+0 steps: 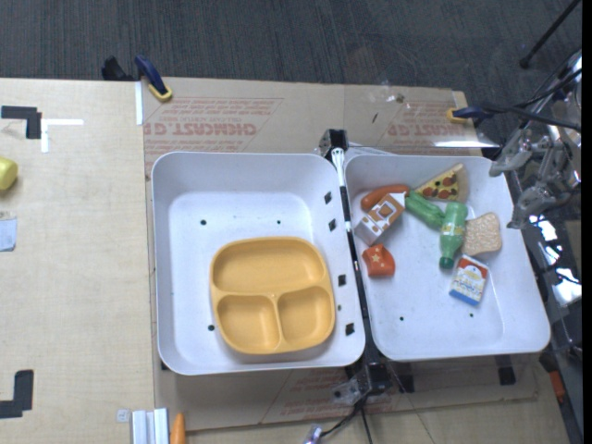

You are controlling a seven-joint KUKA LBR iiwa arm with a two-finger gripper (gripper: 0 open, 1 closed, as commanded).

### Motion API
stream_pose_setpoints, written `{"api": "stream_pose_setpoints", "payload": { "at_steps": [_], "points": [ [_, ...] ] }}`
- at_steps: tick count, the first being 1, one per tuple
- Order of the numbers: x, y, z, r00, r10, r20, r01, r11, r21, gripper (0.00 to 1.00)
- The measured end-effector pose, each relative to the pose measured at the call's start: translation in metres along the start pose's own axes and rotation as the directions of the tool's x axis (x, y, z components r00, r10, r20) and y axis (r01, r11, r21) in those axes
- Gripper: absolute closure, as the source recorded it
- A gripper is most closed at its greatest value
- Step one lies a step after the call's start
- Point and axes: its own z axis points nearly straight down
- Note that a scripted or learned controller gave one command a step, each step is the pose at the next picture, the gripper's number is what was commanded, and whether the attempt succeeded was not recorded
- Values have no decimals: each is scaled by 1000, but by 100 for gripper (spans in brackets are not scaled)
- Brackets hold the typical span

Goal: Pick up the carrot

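1. Bench: two shallow white bins side by side on a cardboard sheet point(222, 118); left bin point(171, 276) and right bin point(518, 313) meeting at a centre seam.
2. Left bin: holds one yellow divided plate point(273, 294) with three compartments, lying flat toward the near side.
3. Carrot point(384, 195): orange-red, elongated, lying in the right bin's far-left corner, close to the seam wall. Touching or overlapped by a small white-and-orange carton point(381, 218) just nearer the camera. Resting on the bin floor, not gripped.
4. Other contents of right bin:
   - red rounded toy point(378, 261), near the seam, just below the carton;
   - pizza slice point(442, 184) at the far side, right of the carrot;
   - dark green piece point(424, 209) lying aslant below the pizza slice;
   - green bottle point(451, 234) on its side, touching the green piece;
   - bread slice point(482, 234) just beside the bottle;
   - white carton with blue and red print point(469, 280), nearer the camera.
5. Gripper point(520, 160): seen among metal parts and cables at the right edge, over the right bin's far-right rim, well apart from the carrot. Open or closed: cannot tell; nothing seen held.
6. Surroundings: blue clamp point(153, 77) at the cardboard's far-left corner; yellow object point(6, 174) at the bench's left edge.
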Motion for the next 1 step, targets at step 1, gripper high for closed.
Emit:
{"api": "stream_pose_setpoints", "payload": {
  "at_steps": [1],
  "points": [
    [106, 55, 147, 1000, -30, -2, 30, 1000, -1, 0]
  ]
}}
